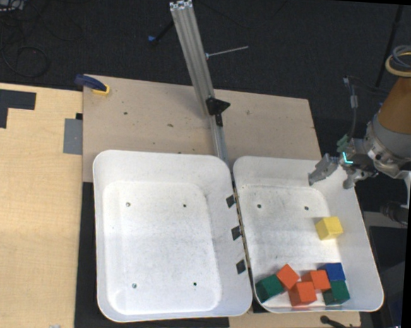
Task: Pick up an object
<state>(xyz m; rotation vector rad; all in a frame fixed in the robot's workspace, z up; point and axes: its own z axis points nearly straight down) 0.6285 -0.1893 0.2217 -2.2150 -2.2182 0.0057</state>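
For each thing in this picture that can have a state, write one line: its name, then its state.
Gripper: open, above the right bin's far rim, holding nothing.
Yellow block: lying alone in the right bin.
Other blocks: clustered at the near edge.
Right bin: holds all the blocks.
Left bin: white floor showing.

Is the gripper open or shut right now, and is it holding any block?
Open. The gripper hangs over the right bin's far edge with its two fingers spread apart and nothing between them. The yellow block lies below it in the bin.
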